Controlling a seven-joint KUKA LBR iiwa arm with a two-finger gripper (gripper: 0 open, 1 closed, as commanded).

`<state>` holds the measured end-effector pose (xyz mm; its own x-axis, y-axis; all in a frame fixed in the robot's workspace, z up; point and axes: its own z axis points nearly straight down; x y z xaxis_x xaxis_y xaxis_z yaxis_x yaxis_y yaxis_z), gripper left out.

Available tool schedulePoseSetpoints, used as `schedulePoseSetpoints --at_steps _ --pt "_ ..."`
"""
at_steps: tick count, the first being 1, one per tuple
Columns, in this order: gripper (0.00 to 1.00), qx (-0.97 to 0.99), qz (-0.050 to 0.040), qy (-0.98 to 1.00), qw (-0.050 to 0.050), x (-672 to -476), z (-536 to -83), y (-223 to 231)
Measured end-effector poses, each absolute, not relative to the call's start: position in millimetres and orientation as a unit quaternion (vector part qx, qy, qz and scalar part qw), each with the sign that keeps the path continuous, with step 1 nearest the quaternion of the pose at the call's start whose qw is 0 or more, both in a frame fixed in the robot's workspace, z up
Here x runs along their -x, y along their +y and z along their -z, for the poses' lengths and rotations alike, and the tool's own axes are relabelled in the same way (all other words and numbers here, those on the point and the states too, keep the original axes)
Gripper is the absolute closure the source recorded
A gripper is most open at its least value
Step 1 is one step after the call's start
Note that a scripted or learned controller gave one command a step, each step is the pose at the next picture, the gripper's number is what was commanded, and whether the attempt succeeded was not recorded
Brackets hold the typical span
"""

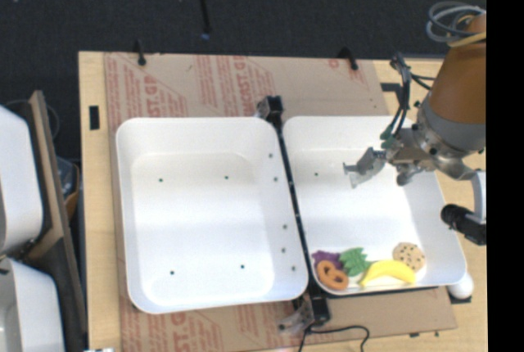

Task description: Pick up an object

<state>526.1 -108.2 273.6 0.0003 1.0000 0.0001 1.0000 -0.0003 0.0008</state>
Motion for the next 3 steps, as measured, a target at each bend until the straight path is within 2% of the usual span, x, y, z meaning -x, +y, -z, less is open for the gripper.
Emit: schedulePoseSetpoints --at_steps 2,3 --pt "0.0 -0.707 -0.0003 0.707 0.0 -526.1 -273.6 -108.2" --pt "0.0 -0.708 0.0033 0.706 -0.004 -503.8 -150.6 -109.4"
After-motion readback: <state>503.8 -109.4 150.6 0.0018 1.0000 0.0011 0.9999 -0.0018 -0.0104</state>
